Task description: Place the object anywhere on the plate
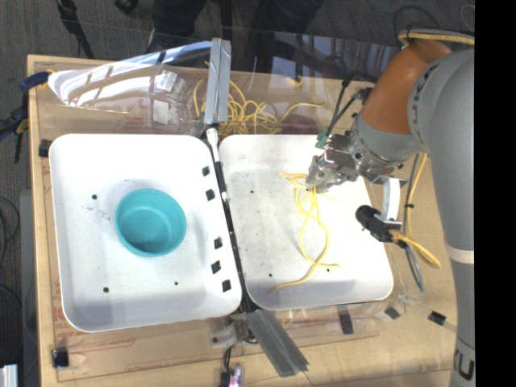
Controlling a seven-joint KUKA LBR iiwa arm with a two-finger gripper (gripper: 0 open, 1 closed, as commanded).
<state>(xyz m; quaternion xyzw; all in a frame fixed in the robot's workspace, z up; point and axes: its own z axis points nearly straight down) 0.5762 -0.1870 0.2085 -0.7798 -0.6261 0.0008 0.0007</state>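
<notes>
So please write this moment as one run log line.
gripper: over right bin, at yellow strands | teal plate: left bin | placement: not done

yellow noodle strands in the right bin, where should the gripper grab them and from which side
Judging by the view, grip the yellow noodle strands where several bunch together near their upper end, just below the gripper, coming straight down from above. They lie flat and thin on the right bin floor, so single loose ends lower down would likely slip.
</notes>
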